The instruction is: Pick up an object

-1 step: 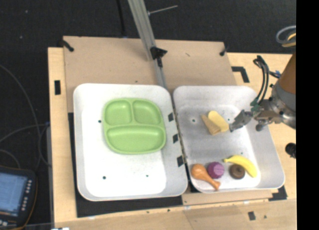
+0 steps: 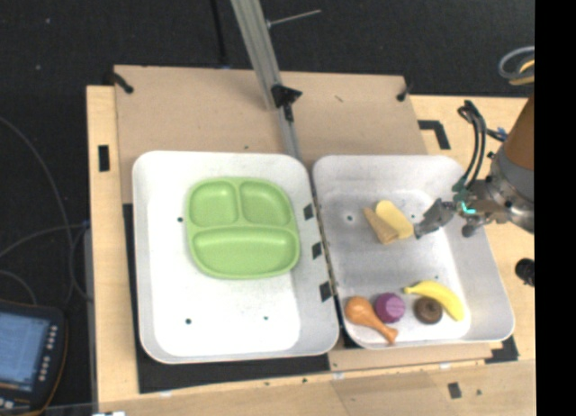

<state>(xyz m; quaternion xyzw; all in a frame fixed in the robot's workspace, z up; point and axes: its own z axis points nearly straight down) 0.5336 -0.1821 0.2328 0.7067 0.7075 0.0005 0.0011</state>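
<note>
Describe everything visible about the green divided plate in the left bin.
The green divided plate is a pale lime, matte, plastic-looking tray with rounded corners and a raised rim. Low ridges split it into three compartments: two smaller ones along the far side, one wide one on the near side. It lies flat, slightly rotated, in the upper middle of the left bin, resting on the bin floor. Nothing else touches it.

Two white bins [image 2: 162, 333], one green divided plate [image 2: 243, 229], and five small items: yellow block [image 2: 389, 221], banana [image 2: 437, 296], donut [image 2: 428, 311], purple piece [image 2: 389, 307], orange piece [image 2: 367, 315]
</note>
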